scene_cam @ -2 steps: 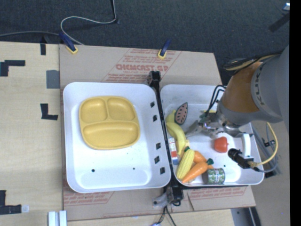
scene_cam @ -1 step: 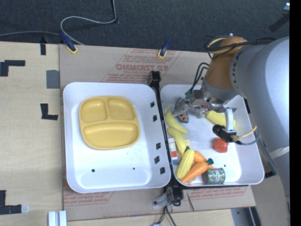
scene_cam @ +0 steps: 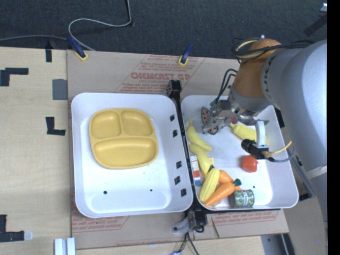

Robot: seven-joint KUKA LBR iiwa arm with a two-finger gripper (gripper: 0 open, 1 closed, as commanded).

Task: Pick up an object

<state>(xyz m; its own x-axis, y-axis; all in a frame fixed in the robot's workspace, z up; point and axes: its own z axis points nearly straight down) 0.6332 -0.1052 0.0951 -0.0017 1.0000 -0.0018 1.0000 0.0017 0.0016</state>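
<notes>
My gripper (scene_cam: pixel 211 121) hangs low over the upper left part of the right bin (scene_cam: pixel 276 193), just above its white floor. A yellow banana (scene_cam: pixel 197 141) lies directly left of and below it, close to the gripper. To its right a yellow piece (scene_cam: pixel 243 131) lies partly under the wrist. A red tomato (scene_cam: pixel 249 163) sits further right. Along the bin's lower edge lie a corn cob (scene_cam: pixel 210 181), an orange carrot (scene_cam: pixel 220 193) and a small green can (scene_cam: pixel 243 198). I see nothing held in the gripper.
The left bin (scene_cam: pixel 127 195) holds a yellow divided plate (scene_cam: pixel 124 137). A dark divider with clips (scene_cam: pixel 179 142) runs between the bins. A small red, white and blue packet (scene_cam: pixel 196 177) lies by the right bin's left wall. The grey arm (scene_cam: pixel 303 89) covers the bench's right side.
</notes>
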